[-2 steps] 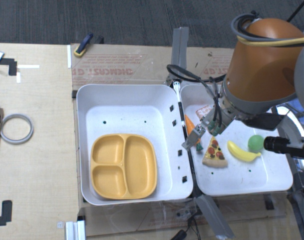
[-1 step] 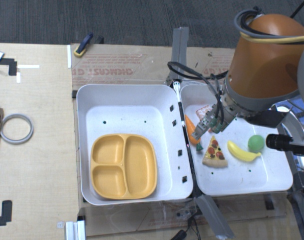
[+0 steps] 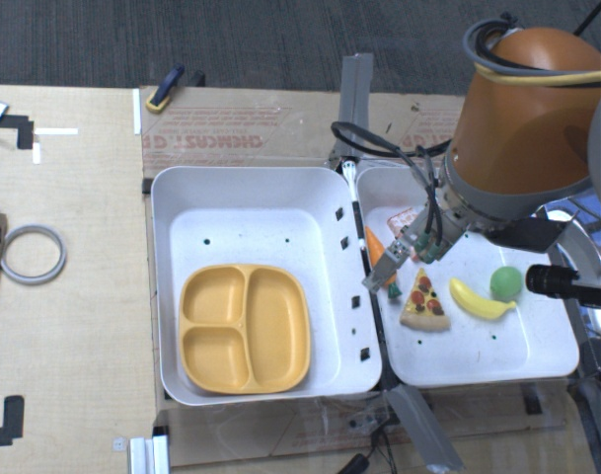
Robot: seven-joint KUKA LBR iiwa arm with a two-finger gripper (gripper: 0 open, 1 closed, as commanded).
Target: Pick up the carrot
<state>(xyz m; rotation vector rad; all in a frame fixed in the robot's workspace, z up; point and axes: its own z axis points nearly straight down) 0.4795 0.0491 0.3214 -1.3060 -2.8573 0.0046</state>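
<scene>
Your tool (image 3: 391,268) sits right by the carrot (image 3: 374,244) at the right bin's (image 3: 497,361) left wall; I can't tell its state; the carrot runs up-and-down, just up-left of it

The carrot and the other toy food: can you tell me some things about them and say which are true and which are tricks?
1. The carrot lies in the right bin. True.
2. The yellow plate holds the banana. False: the banana is in the right bin.
3. The pizza slice lies beside the banana. True.
4. The green ball sits in the left bin. False: it sits by the banana.
5. The gripper is near the carrot. True.
</scene>
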